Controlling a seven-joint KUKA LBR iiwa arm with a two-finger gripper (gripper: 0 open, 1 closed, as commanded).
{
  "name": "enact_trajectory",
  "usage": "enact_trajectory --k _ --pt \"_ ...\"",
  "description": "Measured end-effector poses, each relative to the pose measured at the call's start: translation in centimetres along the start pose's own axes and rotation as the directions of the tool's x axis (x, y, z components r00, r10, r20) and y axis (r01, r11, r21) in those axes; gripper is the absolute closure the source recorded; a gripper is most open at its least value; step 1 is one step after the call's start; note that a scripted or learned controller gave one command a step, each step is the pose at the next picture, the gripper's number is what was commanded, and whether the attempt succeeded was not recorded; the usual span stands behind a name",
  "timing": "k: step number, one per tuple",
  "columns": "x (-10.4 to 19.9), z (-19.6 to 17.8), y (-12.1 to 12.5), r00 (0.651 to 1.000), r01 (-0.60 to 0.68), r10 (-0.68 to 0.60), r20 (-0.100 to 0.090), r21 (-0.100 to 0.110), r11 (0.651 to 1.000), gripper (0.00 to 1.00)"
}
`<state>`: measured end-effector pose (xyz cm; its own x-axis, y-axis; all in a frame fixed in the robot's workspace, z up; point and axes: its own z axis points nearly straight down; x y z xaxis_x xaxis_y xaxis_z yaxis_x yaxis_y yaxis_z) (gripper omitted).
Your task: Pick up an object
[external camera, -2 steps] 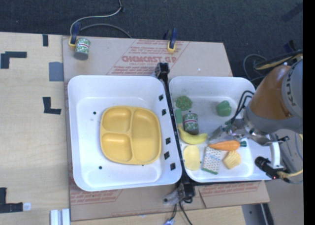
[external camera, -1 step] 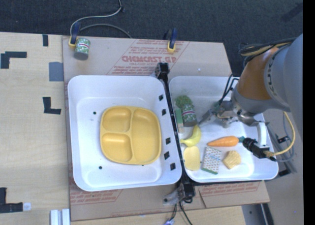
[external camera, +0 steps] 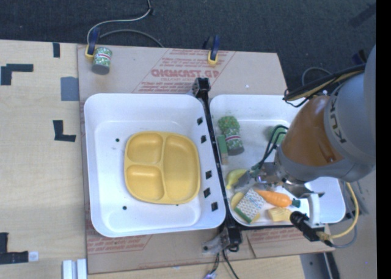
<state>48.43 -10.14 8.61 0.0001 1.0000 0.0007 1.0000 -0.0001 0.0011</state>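
Arm (external camera: 333,137) sits closest to the lens: big grey body w/ orange band, filling the right side of the frame, bent down over the right bin (external camera: 256,104). Its wrist covers the gripper (external camera: 269,177), so can't tell how far the hand is open or whether anything is in it.

Right bin contents, lower-centre-right of frame: carrot (external camera: 275,198) lying roughly flat just below the wrist, a green/white scrubber-like block (external camera: 247,206) to its left, a small yellow piece (external camera: 278,214) under the carrot, another yellowish item (external camera: 235,177) up-left of that. A green speckled can (external camera: 231,134) lies further up the bin, apart from the pile.

Left bin (external camera: 98,113), centre-left, has a yellow divided plate (external camera: 162,166). A 2nd small can (external camera: 101,60) stands on the cardboard, upper left, outside both bins.

Step, as I read it: approach/descent onto the cluster, prob. carrot or a neighbour. Nothing looks lifted yet.

Next move needs: pick one target in a tight pile, close on it w/o nudging neighbours, then lift straight up and check it comes along. Items touch, so a double-grab or slip seems likely.
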Motion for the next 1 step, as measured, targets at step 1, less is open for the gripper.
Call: enact_trajectory --k 1 --pt "0.44 0.0 6.69 1.0 0.002 -0.002 0.002 -0.004 1.0 0.0"
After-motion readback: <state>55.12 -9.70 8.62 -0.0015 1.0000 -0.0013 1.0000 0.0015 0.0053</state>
